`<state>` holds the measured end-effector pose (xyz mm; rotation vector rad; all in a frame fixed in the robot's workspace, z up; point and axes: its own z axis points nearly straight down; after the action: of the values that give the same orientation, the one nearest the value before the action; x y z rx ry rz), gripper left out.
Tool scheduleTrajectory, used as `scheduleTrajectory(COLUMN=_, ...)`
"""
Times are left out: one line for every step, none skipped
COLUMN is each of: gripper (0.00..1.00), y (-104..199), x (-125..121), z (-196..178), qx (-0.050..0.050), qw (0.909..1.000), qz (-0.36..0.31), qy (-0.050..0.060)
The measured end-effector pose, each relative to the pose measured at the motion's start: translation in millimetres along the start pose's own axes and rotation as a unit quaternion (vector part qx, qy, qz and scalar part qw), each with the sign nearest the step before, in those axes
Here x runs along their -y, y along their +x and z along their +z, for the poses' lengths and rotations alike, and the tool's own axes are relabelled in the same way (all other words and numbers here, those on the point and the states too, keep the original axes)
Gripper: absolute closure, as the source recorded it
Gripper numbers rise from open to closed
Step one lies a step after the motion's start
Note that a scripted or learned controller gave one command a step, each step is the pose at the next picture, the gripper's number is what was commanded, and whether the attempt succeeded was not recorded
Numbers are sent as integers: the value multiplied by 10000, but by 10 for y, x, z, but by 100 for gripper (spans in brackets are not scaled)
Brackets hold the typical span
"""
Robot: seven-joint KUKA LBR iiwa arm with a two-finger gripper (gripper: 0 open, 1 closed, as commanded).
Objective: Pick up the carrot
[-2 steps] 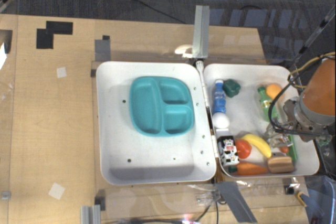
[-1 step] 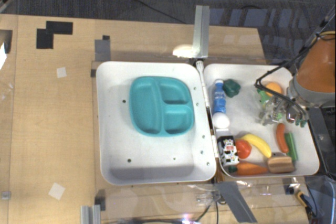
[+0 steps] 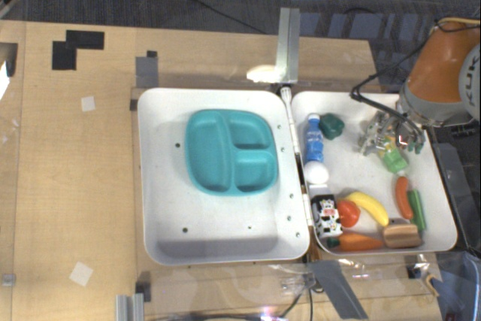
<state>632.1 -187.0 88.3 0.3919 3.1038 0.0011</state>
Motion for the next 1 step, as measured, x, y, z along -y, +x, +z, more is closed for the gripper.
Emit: scheduleTrajectory(gripper=100, y=210, x=-1030, z=-12, qx=9, qw=9804, qz=-1970, qy=-11)
